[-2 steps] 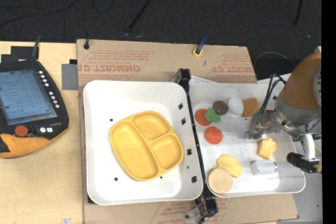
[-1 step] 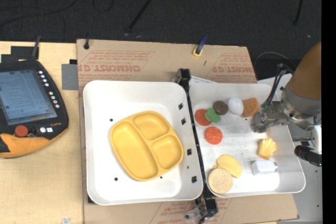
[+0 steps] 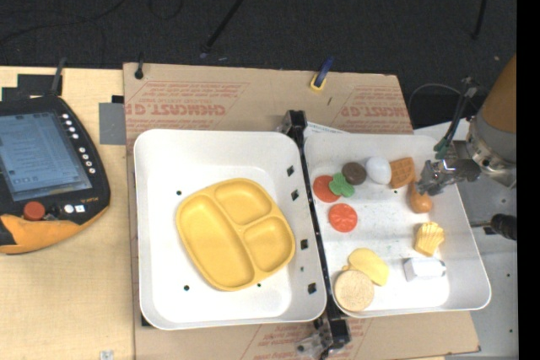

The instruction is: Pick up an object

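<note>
Over the right bin (image 3: 472, 282), at its far right edge, the gripper (image 3: 432, 178) sits directly above a small orange-brown toy piece (image 3: 420, 201). Whether the jaws are spread or pressed together cannot be determined at this resolution, and no object is visibly pinched between them.

The orange-brown piece lies near the bin's right wall, just beside an orange waffle-like block (image 3: 402, 171) and apart from a yellow ridged piece (image 3: 429, 239) below it. Other contents include a white ball (image 3: 378, 171), a dark brown disc (image 3: 354, 173), a green piece (image 3: 342, 185), two red discs (image 3: 342, 218), a yellow lump (image 3: 369, 265), a tan round cracker (image 3: 354, 290) and a white block (image 3: 423, 269). The left bin (image 3: 160, 156) holds a yellow divided plate (image 3: 234, 233).

Handling estimate: the piece appears to be moulded plastic play food, therefore light, stiff and fairly smooth. Its rounded form is likely to slip or roll under an off-centre squeeze. Recommended hold: across the narrowest width, at mid-body, jaws straddling both sides evenly. The bin wall nearby limits clearance on the right.
</note>
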You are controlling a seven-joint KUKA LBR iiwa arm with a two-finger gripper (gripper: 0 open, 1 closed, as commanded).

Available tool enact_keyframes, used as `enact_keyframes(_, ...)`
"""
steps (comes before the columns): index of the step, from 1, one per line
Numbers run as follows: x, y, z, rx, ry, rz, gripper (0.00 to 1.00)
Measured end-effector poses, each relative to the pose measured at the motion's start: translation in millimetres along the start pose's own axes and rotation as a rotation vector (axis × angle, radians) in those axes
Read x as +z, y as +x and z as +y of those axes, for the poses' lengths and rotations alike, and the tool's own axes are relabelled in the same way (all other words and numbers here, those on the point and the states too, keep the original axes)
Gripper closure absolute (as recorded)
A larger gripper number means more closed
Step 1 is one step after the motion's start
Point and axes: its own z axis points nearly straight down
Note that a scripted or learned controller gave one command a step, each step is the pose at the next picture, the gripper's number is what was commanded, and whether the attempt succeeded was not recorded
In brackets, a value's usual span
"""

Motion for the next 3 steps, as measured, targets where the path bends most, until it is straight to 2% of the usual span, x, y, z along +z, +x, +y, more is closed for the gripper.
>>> enact_keyframes(1, -18.0, -1.2, 0.1, 0.000, 0.003, 0.001, 1.00)
enact_keyframes(3, -6.4, 113.7, 6.9, -0.004, 0.008, 0.004, 1.00)
